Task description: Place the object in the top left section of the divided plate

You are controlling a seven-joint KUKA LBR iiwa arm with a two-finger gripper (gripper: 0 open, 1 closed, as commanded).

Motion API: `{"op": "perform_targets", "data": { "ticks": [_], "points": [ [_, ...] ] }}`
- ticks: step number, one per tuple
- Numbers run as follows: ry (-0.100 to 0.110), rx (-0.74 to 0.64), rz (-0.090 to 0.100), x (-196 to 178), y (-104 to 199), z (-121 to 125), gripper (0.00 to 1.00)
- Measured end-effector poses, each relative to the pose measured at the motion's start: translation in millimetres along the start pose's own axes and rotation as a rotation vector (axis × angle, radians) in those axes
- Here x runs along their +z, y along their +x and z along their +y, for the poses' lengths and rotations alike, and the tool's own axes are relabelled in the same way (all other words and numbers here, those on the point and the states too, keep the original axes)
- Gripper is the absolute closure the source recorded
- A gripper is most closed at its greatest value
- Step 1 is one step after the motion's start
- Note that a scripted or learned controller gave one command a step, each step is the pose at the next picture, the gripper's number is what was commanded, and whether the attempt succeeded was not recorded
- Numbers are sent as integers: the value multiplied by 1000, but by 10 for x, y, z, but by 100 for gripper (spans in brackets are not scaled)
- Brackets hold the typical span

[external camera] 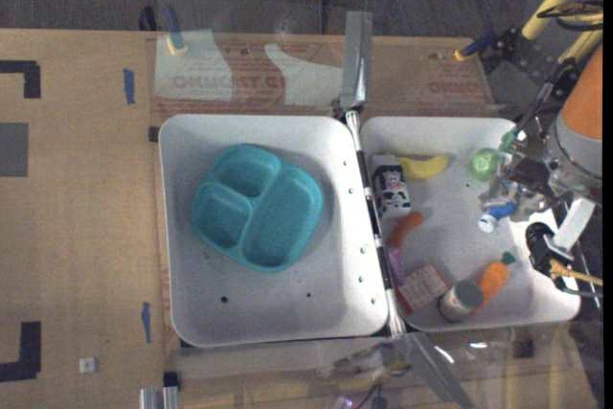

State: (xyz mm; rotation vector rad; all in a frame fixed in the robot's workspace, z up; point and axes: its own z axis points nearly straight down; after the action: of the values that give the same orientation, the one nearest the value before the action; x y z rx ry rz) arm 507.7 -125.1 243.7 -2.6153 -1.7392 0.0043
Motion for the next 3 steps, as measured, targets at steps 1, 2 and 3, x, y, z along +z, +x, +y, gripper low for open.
{"op": "perform_targets", "data": {
  "ticks": [1,2,3],
  "points": [
    [2,-55,1,213,239,-412,100],
    [-2,-190,1,-193,1194,-651,100],
    [-1,-194,1,21,1979,-489,100]
  ]
}}
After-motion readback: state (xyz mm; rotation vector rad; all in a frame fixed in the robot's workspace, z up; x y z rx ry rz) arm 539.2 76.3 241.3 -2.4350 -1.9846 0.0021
